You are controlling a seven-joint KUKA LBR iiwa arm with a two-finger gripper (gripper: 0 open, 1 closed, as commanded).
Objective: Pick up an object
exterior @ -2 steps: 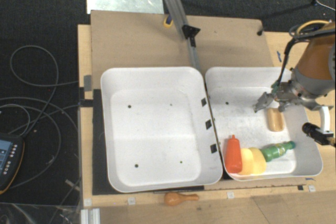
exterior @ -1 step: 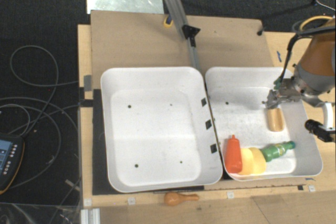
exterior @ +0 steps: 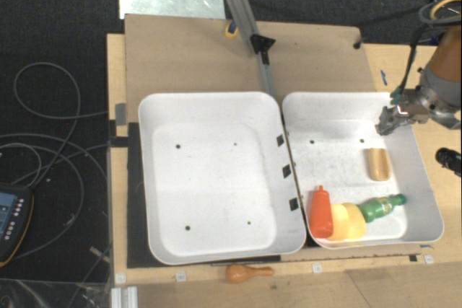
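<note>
The right bin [exterior: 339, 119] holds a tan bread-like roll [exterior: 378, 164], a red ketchup bottle [exterior: 320, 211], a yellow piece [exterior: 348, 221] and a green bottle [exterior: 380, 208], all near its front right. My gripper [exterior: 388, 121] hangs over the bin's right rear part, above and behind the tan roll. Nothing shows between its tips.
The left bin [exterior: 213, 173] sits beside the right one, joined by black clips at the shared rim. A small orange-brown object [exterior: 247, 272] lies on the bench in front of the left bin. A metal pole [exterior: 242, 3] slants across the back.
</note>
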